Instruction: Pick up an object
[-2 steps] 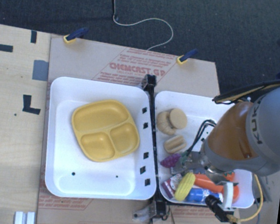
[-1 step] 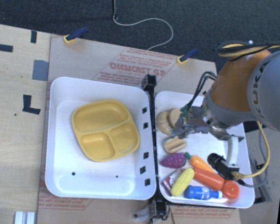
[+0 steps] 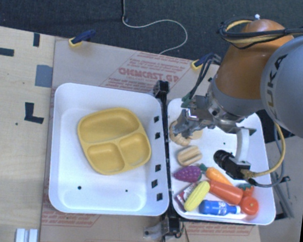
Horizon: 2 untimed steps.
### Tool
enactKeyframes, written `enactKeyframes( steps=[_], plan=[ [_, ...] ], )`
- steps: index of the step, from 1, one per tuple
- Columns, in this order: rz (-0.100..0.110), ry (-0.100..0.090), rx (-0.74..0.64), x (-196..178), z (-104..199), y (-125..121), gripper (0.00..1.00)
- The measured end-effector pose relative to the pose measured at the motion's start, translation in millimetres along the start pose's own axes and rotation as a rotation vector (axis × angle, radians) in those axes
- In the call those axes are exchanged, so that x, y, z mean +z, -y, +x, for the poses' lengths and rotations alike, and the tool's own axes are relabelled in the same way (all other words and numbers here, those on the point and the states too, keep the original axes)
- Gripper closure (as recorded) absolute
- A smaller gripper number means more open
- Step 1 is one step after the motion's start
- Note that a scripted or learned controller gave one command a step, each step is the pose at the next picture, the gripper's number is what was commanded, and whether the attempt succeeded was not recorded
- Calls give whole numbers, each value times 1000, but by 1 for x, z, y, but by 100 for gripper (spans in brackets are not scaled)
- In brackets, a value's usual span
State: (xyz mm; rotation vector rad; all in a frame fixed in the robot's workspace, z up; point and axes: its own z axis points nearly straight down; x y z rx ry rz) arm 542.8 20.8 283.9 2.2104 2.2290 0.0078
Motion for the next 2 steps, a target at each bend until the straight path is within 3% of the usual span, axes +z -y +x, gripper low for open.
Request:
enactKeyframes(
  steps=[1, 2],
  plan=[
    [-2, -2, -3, -94, 67, 42, 100],
    [10, 4, 11, -68, 31, 60, 100]
  ],
)
